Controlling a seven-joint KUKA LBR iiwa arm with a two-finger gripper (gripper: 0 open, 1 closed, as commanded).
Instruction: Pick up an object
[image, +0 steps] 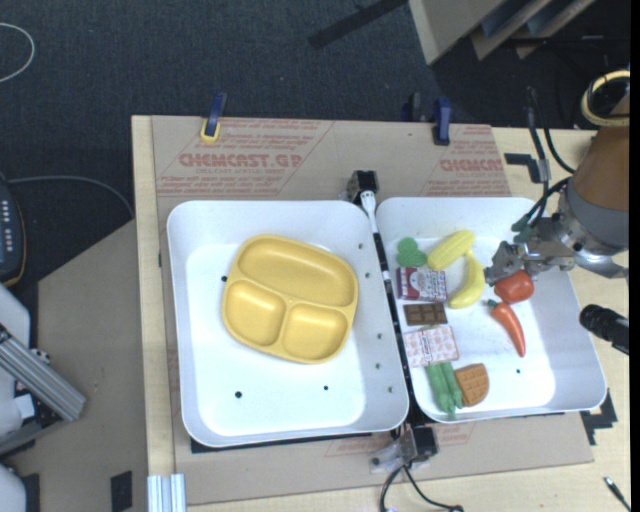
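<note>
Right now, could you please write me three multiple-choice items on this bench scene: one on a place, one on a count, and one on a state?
1. Where does the yellow three-compartment plastic plate lie?
A. in the left white bin
B. in the right white bin
C. on the bare board between the bins

2. How many compartments does that plate have?
A. two
B. three
C. five

3. How does the arm's hand stand relative to the round red toy tomato?
A. far off, above the left bin
B. right at the tomato, over the right bin
C. outside both bins

Answers:
1. A, the plate sits on the floor of the left white bin.
2. B, one long section and two smaller ones show.
3. B, the hand hangs just above the tomato, inside the right white bin, by the long red toy pepper.
</note>
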